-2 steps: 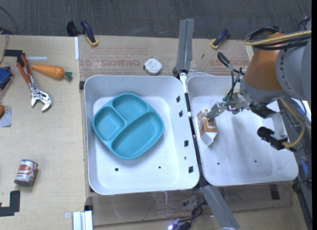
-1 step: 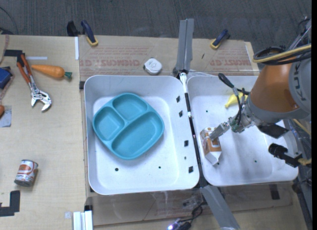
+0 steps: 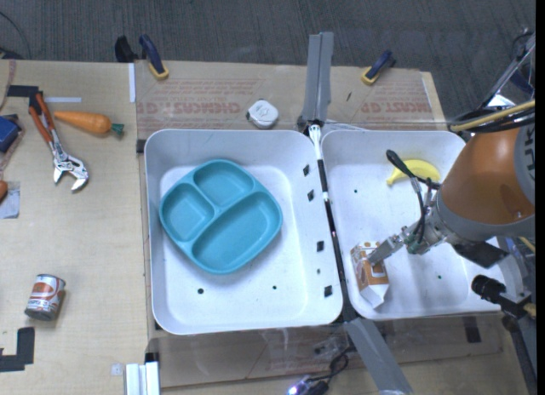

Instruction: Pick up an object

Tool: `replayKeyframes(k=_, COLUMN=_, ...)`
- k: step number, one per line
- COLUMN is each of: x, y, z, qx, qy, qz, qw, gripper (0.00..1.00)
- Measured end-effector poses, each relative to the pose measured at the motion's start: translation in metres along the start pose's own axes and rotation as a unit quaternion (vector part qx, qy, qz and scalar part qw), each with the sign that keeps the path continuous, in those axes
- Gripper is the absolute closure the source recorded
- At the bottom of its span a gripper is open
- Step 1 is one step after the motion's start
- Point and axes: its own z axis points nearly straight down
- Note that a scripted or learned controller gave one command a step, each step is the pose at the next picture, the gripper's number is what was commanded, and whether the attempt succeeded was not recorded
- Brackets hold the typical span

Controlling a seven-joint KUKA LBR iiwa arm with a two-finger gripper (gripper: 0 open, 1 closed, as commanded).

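My gripper (image 3: 381, 251) hangs right over the small brown-and-white carton (image 3: 370, 275) at the right bin's (image 3: 443, 304) near-left corner, finger state I cannot tell; it looks light and crushable, so I'd pinch its flat sides gently.

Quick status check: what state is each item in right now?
Blue plate: flat in left bin, compartments bare.
Carton: lying in right bin, crumpled.
Banana: lying in right bin.
End effector: low, at carton's top edge.
Can: tipped, on bench.
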Motion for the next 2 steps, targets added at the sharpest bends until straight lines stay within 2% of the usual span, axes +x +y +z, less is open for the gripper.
replayKeyframes(k=1, x=-0.04, y=0.095, z=0.003, qx=0.004, qy=0.002, qz=-0.016, qw=0.9999, gripper=0.0)
replayKeyframes(k=2, x=-0.021, y=0.057, z=0.002, qx=0.002, qy=0.001, qz=-0.021, qw=0.9998, gripper=0.0)
